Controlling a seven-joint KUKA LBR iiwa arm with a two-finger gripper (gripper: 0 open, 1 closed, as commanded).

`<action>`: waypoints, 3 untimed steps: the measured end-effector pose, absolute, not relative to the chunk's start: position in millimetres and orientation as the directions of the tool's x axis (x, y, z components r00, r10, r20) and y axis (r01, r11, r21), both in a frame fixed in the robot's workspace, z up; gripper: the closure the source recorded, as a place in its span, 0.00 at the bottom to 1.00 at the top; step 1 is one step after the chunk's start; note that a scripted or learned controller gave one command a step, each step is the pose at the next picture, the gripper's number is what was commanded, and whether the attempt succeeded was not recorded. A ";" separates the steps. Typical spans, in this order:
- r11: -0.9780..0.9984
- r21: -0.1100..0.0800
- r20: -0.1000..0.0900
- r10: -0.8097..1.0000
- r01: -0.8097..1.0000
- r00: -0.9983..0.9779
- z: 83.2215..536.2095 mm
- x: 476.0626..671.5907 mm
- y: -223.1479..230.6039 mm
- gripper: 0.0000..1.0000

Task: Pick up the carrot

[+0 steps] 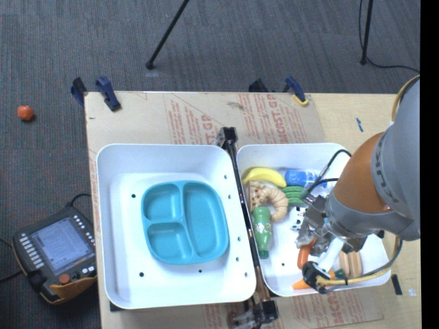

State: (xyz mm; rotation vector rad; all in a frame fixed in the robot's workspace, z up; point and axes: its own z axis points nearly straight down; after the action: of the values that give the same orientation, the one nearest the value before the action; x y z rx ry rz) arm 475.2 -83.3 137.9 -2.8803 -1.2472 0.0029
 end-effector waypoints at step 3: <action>-0.833 -0.004 -0.001 0.553 0.553 0.833 187.3 475.7 0.3 1.00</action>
State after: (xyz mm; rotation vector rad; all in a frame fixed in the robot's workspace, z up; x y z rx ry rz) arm 475.7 0.3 187.3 -3.0043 -0.9057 0.0033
